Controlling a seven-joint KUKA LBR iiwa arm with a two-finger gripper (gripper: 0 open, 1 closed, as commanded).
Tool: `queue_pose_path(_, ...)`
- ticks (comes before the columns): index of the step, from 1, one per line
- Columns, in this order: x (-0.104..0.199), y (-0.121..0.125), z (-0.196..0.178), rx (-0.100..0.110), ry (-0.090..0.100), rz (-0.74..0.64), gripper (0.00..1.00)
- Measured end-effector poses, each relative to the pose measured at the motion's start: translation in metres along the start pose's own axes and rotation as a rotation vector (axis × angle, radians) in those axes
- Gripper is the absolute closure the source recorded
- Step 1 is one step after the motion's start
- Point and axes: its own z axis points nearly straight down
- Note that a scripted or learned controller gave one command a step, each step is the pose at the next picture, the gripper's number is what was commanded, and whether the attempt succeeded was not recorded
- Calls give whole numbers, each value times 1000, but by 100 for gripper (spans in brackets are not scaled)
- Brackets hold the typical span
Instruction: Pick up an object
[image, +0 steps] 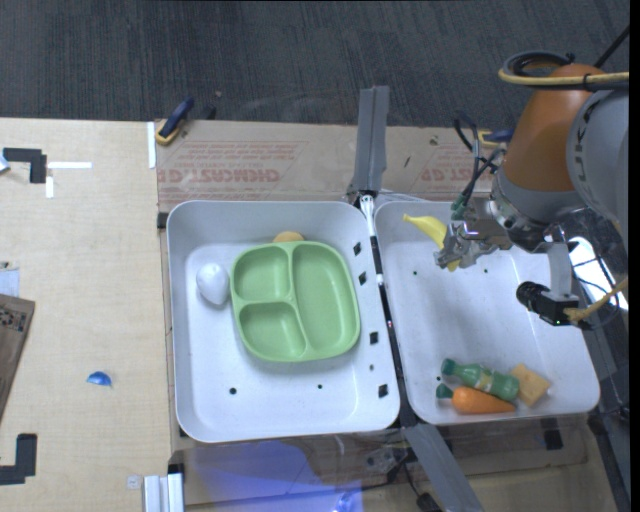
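Hovering: gripper (455, 250) over banana (427, 228) | banana's long axis runs left-right

Arm over the right bin, gripper by the banana.
You've got the gripper (452, 248) low at the back of the right bin (560, 375), touching or just over the yellow banana (427, 226) – can't tell which, & finger state isn't readable. Front of that bin: green bottle (481, 377), orange carrot (482, 402) & a tan block (531, 384) bunched together, well apart from the gripper. Left bin (190, 330) has a green 3-compartment tray (296, 298) w/ a white egg-shaped obj (212, 283) touching its left edge & sth orange-yellow (288, 237) peeking behind its back rim. A small blue bit (98, 378) lies on the surface (75, 290) left of the bins.
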Motion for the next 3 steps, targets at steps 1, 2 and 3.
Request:
queue_pose_path(1,-23,69,-60,-1,-1,3,100)
queue_pose_path(2,-23,69,-105,0,-1,104,100)
queue_pose_path(3,9,24,-44,3,0,174,100)
